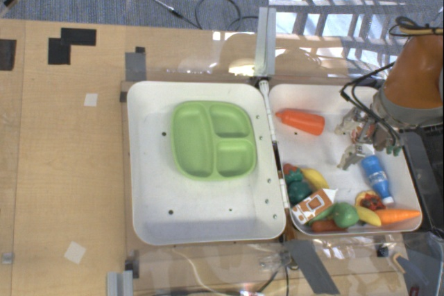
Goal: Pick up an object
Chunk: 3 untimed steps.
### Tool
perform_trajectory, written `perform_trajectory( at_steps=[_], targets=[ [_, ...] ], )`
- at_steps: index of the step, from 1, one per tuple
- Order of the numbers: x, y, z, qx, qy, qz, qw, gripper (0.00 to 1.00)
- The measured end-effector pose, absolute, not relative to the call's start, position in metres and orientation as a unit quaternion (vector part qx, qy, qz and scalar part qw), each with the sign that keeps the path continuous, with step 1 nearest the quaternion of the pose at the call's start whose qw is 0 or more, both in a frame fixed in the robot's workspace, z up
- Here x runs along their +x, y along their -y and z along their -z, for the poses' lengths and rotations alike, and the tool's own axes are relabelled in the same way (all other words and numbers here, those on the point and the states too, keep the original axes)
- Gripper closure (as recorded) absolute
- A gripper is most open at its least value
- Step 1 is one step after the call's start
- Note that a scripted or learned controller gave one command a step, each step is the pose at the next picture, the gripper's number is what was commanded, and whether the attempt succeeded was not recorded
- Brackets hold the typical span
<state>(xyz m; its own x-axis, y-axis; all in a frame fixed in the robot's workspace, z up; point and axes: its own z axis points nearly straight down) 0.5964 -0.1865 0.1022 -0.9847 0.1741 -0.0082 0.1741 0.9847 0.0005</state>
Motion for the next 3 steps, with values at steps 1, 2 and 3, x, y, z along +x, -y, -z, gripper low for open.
perform_trajectory(
  at_steps=[1, 2, 3],
  targets=[
    [0.5756, 0.1956, -0.0891, 0.109, -0.994, 0.0000, 0.006, 0.00],
    [0.5707, 0.1872, -0.0893, 0.102, -0.995, 0.0009, 0.007, 0.00],
    [0.5785, 0.1949, -0.0890, 0.034, -0.999, 0.0007, 0.006, 0.00]
  ],
)
